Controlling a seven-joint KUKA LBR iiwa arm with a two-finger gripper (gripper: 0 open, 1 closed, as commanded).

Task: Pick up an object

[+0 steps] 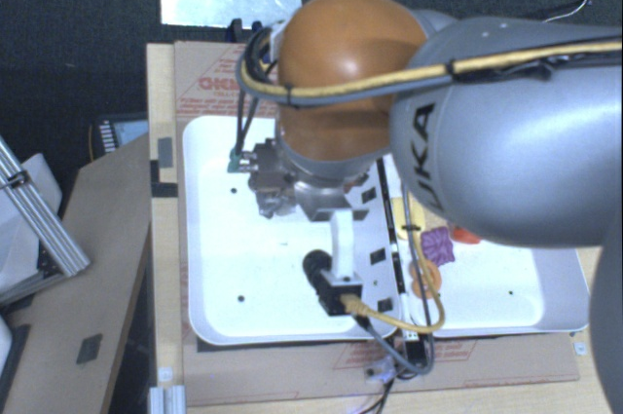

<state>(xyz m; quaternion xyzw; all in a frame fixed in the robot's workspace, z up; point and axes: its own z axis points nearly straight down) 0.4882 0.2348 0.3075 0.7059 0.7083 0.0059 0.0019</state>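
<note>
My gripper (277,188) hangs over the upper middle of the left white bin (219,246), mostly hidden under the orange wrist band and the grey arm. A purple object (438,246) lies in the right bin (506,305) close to the divider. Just below it sits an orange object (426,279), and a small red-orange piece (466,235) peeks out from under the arm. Nothing shows between the gripper and the bin floor.
The arm covers most of the right bin and the top of the left one. Brown cardboard (209,81) lies under the bins. Aluminium framing (39,217) stands at the far left, beyond the bench edge.
</note>
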